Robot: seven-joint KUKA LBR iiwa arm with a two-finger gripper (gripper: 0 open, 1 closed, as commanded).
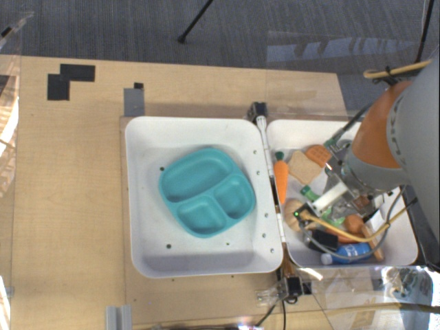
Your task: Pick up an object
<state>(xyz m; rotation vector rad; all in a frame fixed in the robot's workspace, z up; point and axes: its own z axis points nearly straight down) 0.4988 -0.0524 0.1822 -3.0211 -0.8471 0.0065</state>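
The right bin holds a pile of small objects. An orange carrot lies along its left wall, with a tan wooden block and an orange-brown piece just right of it. A white and green tube lies mid-bin, and a wooden spoon and a blue bottle lie toward the front. My gripper hangs low over the middle of this pile, below the grey wrist and orange band. Much of the bin's right half is hidden under the arm.
The left bin holds a teal divided plate. A metal rail separates the two bins. Black tape marks sit on the bench at the far left. The arm's bulk covers the right edge of the bench.
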